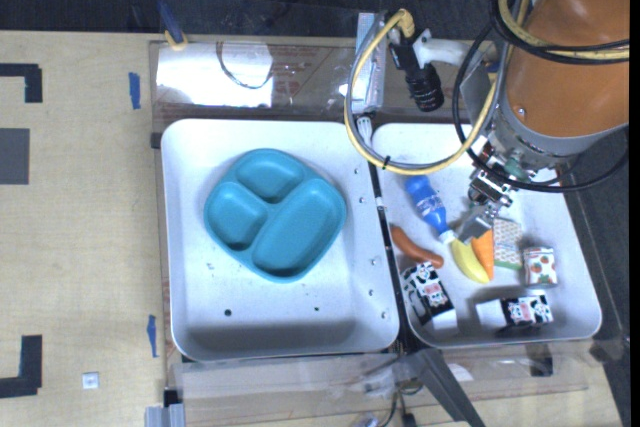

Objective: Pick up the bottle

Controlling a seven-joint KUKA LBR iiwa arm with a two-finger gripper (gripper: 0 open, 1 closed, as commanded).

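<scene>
Several toys were crowded at four o'clock of the bottle [428,203]; gripper [487,200] state cannot be told, so a wrong toy could be grasped.

The two white bins [190,245] look like smooth, faintly glossy plastic, as does the blue sectioned plate [273,213]. The bottle [428,203] is shiny blue plastic. The bench top [70,245] reads as matt pale wood.
</scene>
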